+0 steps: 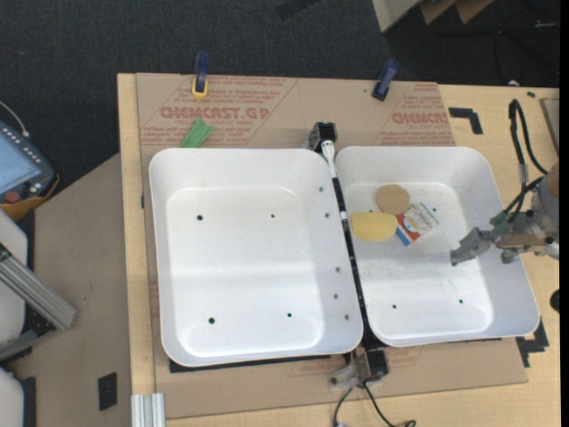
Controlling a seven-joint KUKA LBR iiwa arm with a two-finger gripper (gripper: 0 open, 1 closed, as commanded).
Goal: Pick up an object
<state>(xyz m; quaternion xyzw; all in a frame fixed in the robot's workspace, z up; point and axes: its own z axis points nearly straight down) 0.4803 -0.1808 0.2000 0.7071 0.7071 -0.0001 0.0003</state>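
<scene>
Cables trail off the desk's near edge, below two white bins. Judging by the layout, the approach step is under way: the jaws hang low by the right bin's right edge, grasping nothing, though whether they are spread I cannot tell. A yellow piece, tan disc and small packet cluster near the dividing rims; the next move likely calls for travelling leftward. Dark carpet surrounds the cardboard-topped desk.
</scene>
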